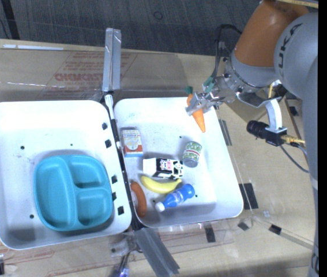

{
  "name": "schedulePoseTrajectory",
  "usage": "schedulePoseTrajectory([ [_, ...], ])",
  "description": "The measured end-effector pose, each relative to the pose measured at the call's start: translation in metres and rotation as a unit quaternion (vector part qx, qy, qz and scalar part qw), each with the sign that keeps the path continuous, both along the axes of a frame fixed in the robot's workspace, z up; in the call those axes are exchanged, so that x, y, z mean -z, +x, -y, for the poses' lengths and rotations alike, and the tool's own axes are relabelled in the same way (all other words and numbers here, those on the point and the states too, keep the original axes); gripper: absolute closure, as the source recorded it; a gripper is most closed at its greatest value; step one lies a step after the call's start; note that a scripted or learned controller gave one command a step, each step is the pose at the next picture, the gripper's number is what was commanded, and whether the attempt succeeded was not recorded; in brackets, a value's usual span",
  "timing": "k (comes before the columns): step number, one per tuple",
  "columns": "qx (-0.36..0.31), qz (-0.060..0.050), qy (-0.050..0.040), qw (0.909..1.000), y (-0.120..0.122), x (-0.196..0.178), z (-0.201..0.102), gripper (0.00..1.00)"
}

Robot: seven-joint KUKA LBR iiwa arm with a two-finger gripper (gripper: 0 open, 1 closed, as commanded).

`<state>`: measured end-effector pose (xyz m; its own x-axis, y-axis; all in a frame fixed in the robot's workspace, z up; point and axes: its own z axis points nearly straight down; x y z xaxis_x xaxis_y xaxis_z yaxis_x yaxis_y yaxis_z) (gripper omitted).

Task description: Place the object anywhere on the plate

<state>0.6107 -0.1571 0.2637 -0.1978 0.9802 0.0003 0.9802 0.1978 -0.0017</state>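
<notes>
We count two white bins: the left bin (2,154) holds one blue divided plate (71,192) with three compartments, and the right bin (224,180) holds six loose items. These are one small carton (131,141), one green-labelled can (192,153) lying tilted, one black-and-white box (164,167), one banana (160,184), one blue bottle (176,196) with a white cap, and one sausage-shaped brown item (139,198) against the left wall.

One carrot (198,116) hangs point down at the right bin's upper right corner, clamped between the fingers of the gripper (200,101), well apart from the plate.

The carrot's upper end is covered by the fingers. The carton's print is too small to read. The arm (278,39) is cut off at the frame's right side.
</notes>
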Motion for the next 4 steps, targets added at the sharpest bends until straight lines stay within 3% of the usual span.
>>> schedulePoseTrajectory([
  [1, 0.015, -0.002, 0.0003, 0.9999, -0.06, 0.057, -0.064, 1.0],
  [2, -0.042, -0.002, 0.0003, 0.9991, -0.086, 0.074, -0.121, 1.0],
  [3, -0.148, -0.002, 0.0006, 0.989, -0.128, 0.073, -0.187, 1.0],
  [4, -0.147, -0.002, 0.0006, 0.9891, -0.128, 0.073, -0.187, 0.0],
])
